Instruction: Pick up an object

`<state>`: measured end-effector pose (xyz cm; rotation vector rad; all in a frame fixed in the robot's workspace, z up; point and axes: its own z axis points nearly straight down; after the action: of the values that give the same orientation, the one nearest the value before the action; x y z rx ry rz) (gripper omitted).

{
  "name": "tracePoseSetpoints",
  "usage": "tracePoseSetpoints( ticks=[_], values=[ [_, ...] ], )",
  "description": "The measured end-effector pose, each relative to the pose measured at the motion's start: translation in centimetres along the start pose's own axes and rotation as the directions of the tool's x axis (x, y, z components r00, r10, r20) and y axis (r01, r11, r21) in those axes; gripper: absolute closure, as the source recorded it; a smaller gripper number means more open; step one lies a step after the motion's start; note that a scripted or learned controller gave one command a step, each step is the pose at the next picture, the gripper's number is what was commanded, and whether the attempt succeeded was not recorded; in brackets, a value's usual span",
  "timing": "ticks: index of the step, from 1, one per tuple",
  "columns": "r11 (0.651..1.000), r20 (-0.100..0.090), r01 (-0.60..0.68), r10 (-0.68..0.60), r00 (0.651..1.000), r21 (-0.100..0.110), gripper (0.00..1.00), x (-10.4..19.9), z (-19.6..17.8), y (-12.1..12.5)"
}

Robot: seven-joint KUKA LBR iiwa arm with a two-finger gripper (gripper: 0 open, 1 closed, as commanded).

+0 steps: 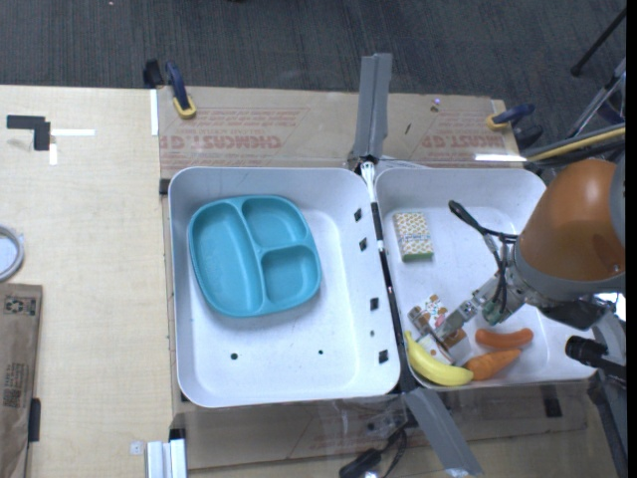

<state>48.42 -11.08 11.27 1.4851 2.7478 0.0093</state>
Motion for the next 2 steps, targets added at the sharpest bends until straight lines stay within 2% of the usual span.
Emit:
tracePoseSetpoints(
  ticks=[1, 2],
  values=[
    [1.000, -0.005, -0.001, 0.001, 1.000, -0.001, 1.00, 0.06, -1.07, 0.13],
    [1.000, -0.006, -0.001, 0.001, 1.000, 0.001, 0.00, 0.09, -0.94, 0.07]
  ],
)
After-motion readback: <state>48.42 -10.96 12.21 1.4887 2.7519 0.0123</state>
